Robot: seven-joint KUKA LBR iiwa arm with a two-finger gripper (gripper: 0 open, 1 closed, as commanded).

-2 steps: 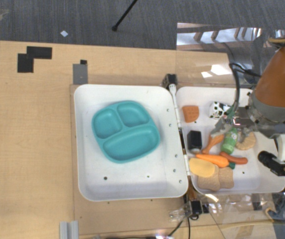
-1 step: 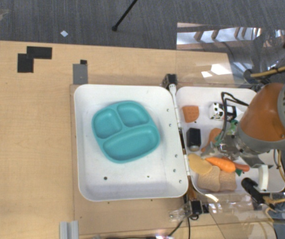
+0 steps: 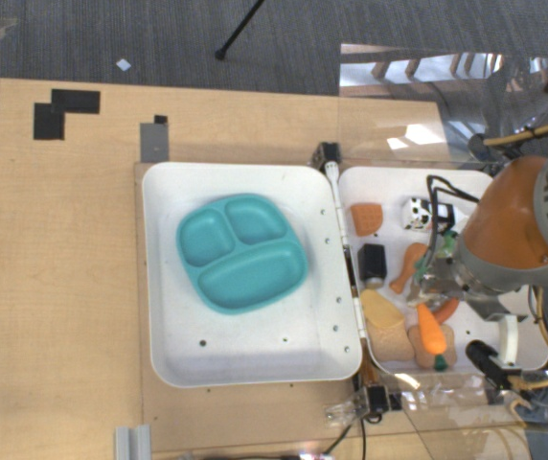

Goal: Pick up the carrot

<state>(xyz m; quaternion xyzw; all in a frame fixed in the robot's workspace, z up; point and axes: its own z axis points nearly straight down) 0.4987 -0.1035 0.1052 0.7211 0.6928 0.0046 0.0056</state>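
Grey and orange-banded, the robot arm (image 3: 523,228) rises closest to the lens, leaning in from the right over the right-hand shallow white bin (image 3: 394,182), and its bulk hides much of that bin's far side. Its two-finger gripper (image 3: 434,281) hangs low among the clutter, just above and beside the small orange plastic carrot (image 3: 430,331), which lies near the bin's front edge with its green tip pointing toward the front rim. Whether the jaws are spread or pressed together cannot be told, since the wrist and cables cover them, and nothing shows the carrot pinched between them. The carrot rests partly on a tan, rounded bread-like piece (image 3: 416,341), so it sits a little raised and tilted, which likely explains why the arm comes at it from above rather than from the side. Close neighbours crowd it: a pale yellow wedge-shaped piece (image 3: 380,308), a reddish sausage-like piece (image 3: 444,307), a brown drumstick-shaped toy (image 3: 409,267), a small black block (image 3: 372,261) and an orange-red slice (image 3: 367,218) further back. This crowding probably forces a narrow, careful descent. On the left, the second white bin (image 3: 169,353) holds a teal three-compartment plastic plate (image 3: 242,251), well apart from the action. Both bins sit side by side on the pale wooden worktop (image 3: 54,286).
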